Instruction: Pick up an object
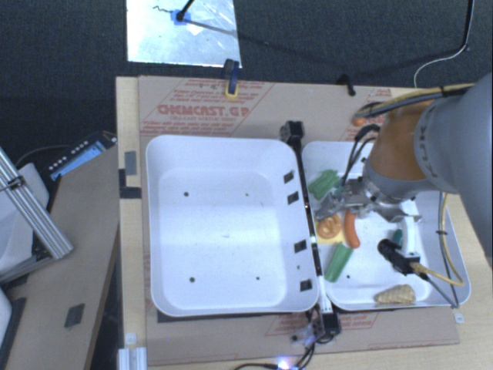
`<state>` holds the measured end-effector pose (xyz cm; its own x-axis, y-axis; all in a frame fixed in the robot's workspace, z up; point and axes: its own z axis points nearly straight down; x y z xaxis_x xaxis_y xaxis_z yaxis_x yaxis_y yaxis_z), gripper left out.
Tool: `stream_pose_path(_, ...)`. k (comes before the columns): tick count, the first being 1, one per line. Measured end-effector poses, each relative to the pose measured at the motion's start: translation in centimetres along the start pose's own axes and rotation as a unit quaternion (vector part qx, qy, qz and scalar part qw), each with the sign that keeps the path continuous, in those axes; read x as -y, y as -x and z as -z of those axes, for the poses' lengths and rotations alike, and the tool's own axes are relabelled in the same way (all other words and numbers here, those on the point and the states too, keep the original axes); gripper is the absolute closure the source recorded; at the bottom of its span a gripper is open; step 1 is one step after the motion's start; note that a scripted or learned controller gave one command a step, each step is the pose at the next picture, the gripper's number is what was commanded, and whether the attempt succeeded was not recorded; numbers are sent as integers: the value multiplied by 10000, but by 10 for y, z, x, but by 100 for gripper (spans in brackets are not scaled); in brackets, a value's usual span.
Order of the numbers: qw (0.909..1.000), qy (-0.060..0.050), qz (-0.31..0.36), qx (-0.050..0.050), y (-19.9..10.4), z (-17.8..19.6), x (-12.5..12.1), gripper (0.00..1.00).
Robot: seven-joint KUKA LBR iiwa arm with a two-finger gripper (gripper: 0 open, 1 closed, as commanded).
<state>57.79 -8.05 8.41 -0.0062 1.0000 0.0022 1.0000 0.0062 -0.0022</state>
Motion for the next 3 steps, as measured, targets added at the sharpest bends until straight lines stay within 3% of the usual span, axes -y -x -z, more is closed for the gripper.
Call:
stream_pose_path(1,10000,26,-12,10,3,11,-2,100)
stream_pose_path(2,10000,-21,-45,3,8,-1,91,100)
stream_pose_path(3,9999,112,36,6,-52,108,-16,100)
